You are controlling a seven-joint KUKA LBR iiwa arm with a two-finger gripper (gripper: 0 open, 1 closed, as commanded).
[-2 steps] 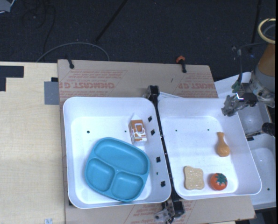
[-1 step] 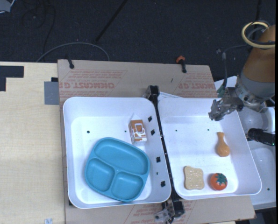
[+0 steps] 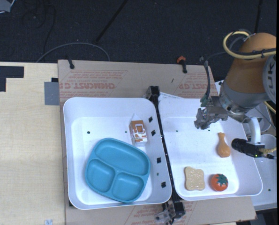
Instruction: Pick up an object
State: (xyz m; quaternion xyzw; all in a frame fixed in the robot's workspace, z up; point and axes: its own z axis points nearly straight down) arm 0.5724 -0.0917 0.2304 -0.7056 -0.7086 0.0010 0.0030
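The right bin (image 3: 252,191) holds a small tan gourd-shaped toy (image 3: 223,145), a slice of toast (image 3: 194,178) and a red tomato with a green top (image 3: 219,182). My gripper (image 3: 202,121) hangs over the upper middle of the right bin, left of and slightly above the gourd toy. Nothing shows between its fingers. In the left bin (image 3: 76,125) lie a blue divided plate (image 3: 116,169) and a small orange and white carton (image 3: 138,131).
A black divider (image 3: 161,149) runs between the two bins. The arm's grey and orange body (image 3: 252,74) leans in over the right bin's far right corner. A black cable fitting (image 3: 247,147) sits at the right rim. Cardboard lies under both bins.
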